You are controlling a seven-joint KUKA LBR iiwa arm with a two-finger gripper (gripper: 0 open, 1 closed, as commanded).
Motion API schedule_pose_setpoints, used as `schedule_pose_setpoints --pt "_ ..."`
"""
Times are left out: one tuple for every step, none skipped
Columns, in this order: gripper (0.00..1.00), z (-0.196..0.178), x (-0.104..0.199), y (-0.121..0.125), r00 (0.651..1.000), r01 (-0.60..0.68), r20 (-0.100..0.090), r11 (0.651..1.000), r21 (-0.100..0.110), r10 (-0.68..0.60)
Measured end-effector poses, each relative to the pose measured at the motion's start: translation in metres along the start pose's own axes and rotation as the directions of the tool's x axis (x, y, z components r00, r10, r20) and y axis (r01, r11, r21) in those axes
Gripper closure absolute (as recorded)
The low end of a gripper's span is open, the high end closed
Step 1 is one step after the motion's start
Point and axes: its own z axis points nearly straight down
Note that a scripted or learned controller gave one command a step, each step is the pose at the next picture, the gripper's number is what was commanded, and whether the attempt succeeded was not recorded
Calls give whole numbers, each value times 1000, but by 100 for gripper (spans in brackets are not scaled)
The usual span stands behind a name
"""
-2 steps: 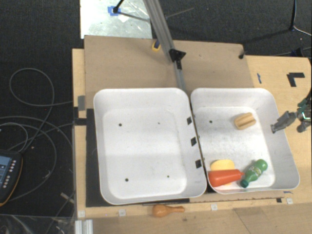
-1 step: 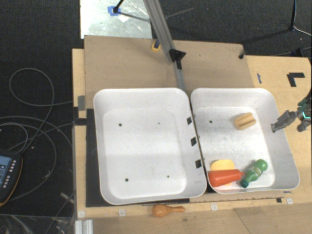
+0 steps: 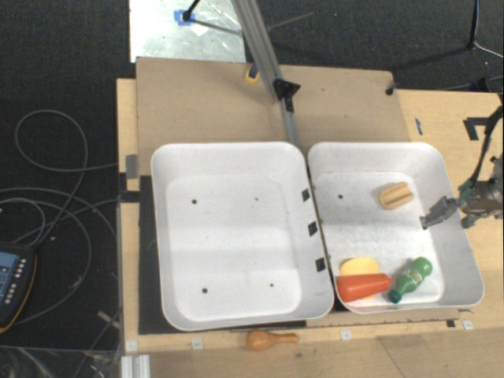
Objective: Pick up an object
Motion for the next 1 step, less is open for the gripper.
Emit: schedule_pose_setpoints --pt "0 44 -1 -6 1000 0 0 1000 -1 0"
